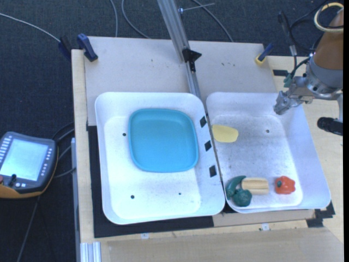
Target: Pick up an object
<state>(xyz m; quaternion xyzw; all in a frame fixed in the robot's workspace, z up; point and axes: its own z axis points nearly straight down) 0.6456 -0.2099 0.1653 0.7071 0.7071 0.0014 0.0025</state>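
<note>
four objects lie in the right bin [305, 146]; gripper [282, 106] high, jaws' state unclear; descent could miss the yellow piece [224, 134].

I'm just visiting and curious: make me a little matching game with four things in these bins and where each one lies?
Things:
1. blue plate
2. yellow piece
3. red pepper
4. green vegetable

Places:
A. right bin, near left corner
B. left bin, middle
C. right bin, near right corner
D. right bin, by its left wall

Pairs: 1-B, 2-D, 3-C, 4-A
</note>
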